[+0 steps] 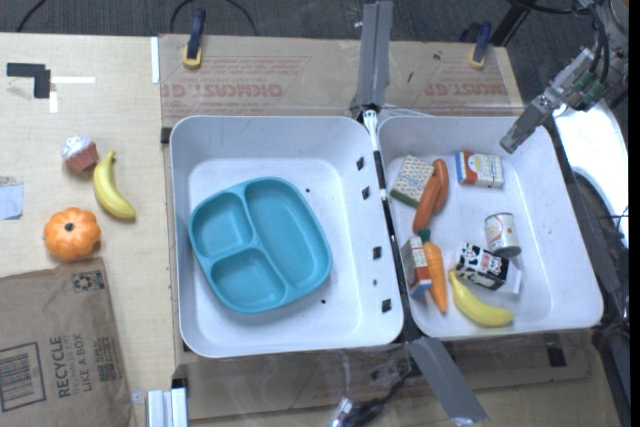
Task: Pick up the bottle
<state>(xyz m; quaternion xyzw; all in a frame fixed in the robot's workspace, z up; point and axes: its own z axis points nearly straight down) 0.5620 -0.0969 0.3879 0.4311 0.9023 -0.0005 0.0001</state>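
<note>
here the gripper hangs over the right bin's far rim, touching nothing; its opening is unclear.

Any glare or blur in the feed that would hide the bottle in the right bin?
Camera view: a bright washed-out patch lies on the right bin's far right wall, beside the end effector, which looks slightly blurred. The orange bottle at the bin's left side is evenly lit and sharp, free of glare, lying between the banana and the bin wall. Shadows are soft throughout.
</note>
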